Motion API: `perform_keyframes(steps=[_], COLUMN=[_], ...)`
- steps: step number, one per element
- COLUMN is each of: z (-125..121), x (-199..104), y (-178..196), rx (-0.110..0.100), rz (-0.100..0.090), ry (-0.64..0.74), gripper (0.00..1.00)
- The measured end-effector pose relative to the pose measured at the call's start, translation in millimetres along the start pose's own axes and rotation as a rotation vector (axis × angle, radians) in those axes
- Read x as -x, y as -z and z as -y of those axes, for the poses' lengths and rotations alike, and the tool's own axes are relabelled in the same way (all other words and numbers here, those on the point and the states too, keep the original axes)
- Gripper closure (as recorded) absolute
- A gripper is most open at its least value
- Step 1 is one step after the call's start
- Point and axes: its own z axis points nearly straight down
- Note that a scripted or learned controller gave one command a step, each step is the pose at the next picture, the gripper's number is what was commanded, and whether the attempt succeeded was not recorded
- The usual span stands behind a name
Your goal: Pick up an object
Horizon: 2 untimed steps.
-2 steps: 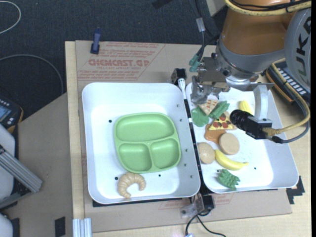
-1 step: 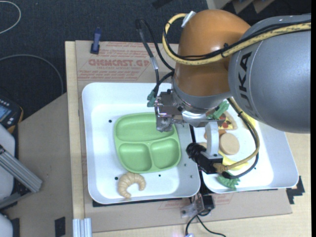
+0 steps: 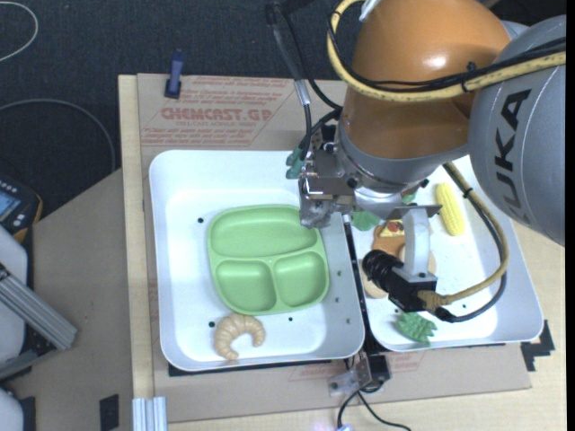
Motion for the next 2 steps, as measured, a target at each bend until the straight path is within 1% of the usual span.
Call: perform_keyframes(steps=[1,2], z=[-56.3,-55.6], x=[36.3,33.2], y=[-116.7,-99.7], rx=[-0.014,-0.004], rz=[0.006,0.002], ry=[-0.007,-0.003], gripper=[1.00,1.00])
